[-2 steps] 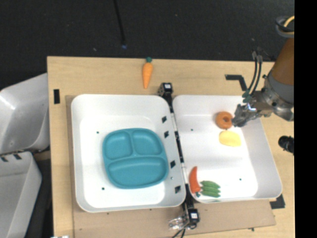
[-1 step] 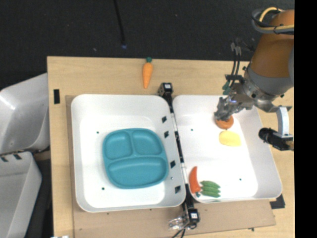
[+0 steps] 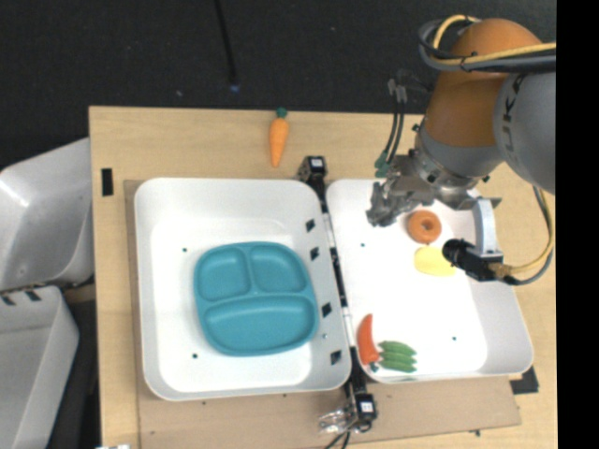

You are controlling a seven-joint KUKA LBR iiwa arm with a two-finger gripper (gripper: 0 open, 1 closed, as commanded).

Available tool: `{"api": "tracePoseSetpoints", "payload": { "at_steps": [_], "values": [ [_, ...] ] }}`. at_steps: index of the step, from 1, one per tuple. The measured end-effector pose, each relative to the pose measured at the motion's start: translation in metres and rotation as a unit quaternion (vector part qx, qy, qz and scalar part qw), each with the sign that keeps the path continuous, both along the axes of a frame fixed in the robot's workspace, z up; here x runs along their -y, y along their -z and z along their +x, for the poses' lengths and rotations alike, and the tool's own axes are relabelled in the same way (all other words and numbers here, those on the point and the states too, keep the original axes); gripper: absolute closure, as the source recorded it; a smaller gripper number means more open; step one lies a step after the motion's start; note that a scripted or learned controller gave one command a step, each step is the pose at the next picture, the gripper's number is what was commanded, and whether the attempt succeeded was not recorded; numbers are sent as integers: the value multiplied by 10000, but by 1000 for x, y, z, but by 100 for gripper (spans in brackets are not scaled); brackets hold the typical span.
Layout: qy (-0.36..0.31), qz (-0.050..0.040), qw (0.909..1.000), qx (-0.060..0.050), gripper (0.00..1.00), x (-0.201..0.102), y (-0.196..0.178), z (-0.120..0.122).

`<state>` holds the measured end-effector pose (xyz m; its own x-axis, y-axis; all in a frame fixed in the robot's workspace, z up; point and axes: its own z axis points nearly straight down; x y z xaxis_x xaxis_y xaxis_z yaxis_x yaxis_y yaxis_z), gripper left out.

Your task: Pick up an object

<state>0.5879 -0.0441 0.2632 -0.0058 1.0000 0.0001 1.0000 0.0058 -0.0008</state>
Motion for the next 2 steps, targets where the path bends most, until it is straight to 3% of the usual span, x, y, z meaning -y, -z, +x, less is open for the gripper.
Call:
{"api": "tracePoseSetpoints", "payload": {
  "at_steps": [1,2],
  "values": [
    [-3,0,10000,7,100,-52,14,18],
    [-7,6,10000,11,100,-105,10,20]
  ]
}}
